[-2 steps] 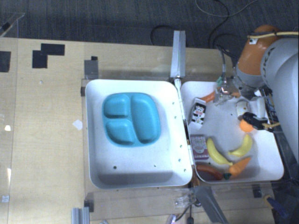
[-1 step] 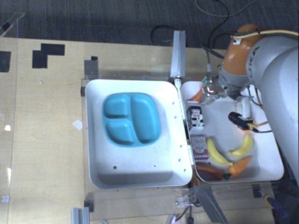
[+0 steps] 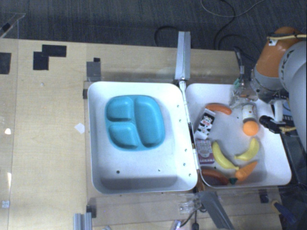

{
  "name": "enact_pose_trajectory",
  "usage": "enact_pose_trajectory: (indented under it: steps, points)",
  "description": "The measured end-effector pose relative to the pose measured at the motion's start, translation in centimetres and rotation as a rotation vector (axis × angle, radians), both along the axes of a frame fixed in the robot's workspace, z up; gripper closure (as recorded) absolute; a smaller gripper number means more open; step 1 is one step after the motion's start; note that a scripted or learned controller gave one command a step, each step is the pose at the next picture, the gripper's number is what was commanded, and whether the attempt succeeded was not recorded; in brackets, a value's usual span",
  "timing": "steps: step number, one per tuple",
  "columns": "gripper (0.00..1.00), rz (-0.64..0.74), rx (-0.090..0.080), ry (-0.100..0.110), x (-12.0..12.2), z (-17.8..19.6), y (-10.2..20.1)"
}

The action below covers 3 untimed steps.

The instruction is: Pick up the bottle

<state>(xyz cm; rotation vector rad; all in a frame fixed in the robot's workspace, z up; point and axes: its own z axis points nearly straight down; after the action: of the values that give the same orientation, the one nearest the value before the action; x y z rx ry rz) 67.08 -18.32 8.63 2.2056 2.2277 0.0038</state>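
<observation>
carrot (image 3: 245, 170) and bananas (image 3: 225, 158) lie well below the gripper (image 3: 241, 91); bottle (image 3: 248, 112) stands just beneath it, aligned for descent; jaw state cannot be told.

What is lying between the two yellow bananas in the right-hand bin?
In the camera view, only bare white bin floor shows between the two yellow bananas; the orange ball sits above that gap.
</observation>
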Motion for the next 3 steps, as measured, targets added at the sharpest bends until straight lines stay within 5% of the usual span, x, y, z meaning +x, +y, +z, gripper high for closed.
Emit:
enact_pose_trajectory:
  steps: [1, 2, 3]
  points:
    - [1.0, 0.022, 0.004, -0.002, 0.1, 0.1, 6.6]
    - [1.0, 0.011, 0.001, -0.002, 0.1, 0.1, 3.6]
    - [1.0, -0.255, 0.003, 0.0, 0.0, 0.0, -0.1]
